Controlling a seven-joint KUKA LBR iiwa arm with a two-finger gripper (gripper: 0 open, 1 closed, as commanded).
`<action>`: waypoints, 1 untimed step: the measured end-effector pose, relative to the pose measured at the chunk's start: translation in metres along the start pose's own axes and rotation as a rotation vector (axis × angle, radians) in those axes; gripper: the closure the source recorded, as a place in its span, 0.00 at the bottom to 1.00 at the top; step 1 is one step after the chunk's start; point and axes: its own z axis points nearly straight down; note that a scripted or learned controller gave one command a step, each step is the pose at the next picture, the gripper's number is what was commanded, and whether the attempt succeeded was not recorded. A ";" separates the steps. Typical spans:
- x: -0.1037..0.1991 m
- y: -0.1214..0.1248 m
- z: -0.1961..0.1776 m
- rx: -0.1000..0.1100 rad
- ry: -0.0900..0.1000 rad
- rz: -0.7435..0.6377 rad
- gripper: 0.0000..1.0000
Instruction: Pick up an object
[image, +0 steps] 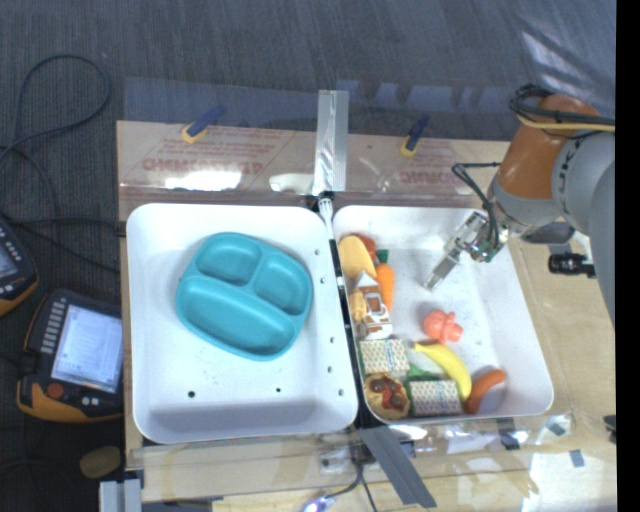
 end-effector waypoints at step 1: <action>0.043 0.057 0.000 -0.004 -0.012 0.399 0.00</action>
